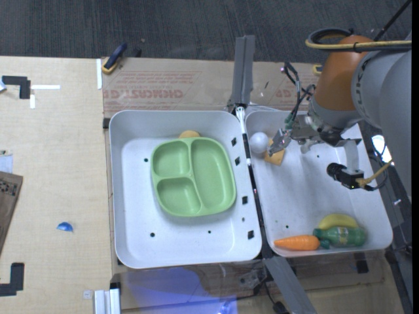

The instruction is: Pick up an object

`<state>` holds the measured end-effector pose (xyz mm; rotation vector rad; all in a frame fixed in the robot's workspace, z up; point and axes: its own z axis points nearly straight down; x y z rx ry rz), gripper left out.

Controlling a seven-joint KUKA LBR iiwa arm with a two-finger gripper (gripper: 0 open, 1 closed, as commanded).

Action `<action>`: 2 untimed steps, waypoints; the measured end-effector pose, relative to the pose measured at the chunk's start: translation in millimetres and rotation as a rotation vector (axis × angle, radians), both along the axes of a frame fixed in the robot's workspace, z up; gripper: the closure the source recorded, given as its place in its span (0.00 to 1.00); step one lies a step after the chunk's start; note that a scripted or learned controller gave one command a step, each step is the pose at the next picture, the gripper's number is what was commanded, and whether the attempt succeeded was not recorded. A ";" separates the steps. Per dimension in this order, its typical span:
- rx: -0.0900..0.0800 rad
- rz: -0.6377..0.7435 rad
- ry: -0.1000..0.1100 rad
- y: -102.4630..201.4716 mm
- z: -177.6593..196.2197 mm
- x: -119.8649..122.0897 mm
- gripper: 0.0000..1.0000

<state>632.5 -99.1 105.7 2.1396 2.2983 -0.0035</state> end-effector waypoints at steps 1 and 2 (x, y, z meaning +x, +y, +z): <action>0.002 0.116 0.001 -13.9 -14.5 -72.5 0.00; 0.001 0.092 -0.001 2.0 -13.7 0.7 0.00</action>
